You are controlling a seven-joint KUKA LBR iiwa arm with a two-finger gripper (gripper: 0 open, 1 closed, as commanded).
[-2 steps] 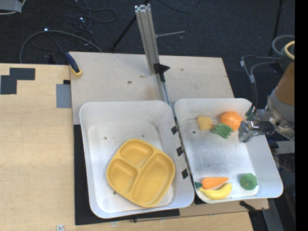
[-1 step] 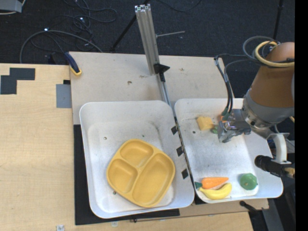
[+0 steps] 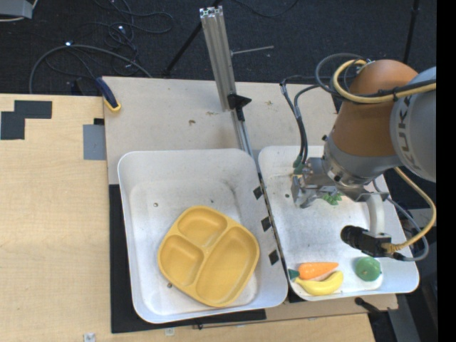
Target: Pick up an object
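I see the gripper (image 3: 308,191) low at right-centre frame — I cannot tell its finger state. Carrot (image 3: 318,269), banana (image 3: 322,284) lie unpicked — lift remains.

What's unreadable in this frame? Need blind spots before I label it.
- Gripper: fingertips too small and cluttered in the camera view; open or shut cannot be told.
- Small green item beside the gripper: partly hidden by the wrist; identity and contact unclear.
- Right bin: upper right part covered by the arm.
- Banana: top edge overlapped by the carrot.
- Green round object: too small to identify.
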